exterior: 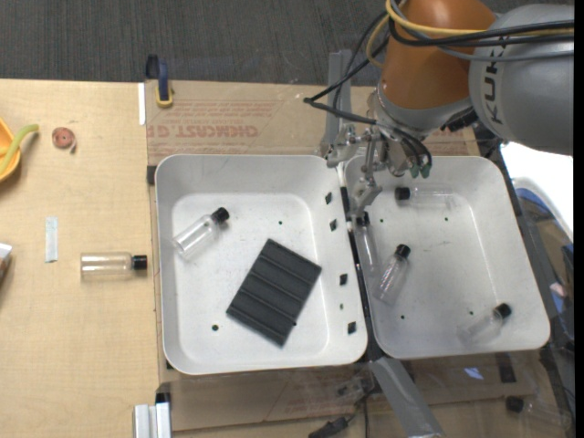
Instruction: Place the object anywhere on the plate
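Three small clear vials with black caps lay in the right bin (511, 245), the nearest (393, 272) at frame centre-right: light, rigid, slippery, likely to roll, best pinched across the body. The black ridged plate (274, 291) lay in the left bin (169, 245). The gripper (374, 176) hovered above; I could not tell how its jaws stood.

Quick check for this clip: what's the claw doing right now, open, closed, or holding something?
Claw: cannot be told; it hangs over the inner edge of the right bin, with no vial seen in it.

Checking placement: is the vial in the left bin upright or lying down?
Lying down: the vial rests on its side, black cap toward the far right, apart from the black plate.
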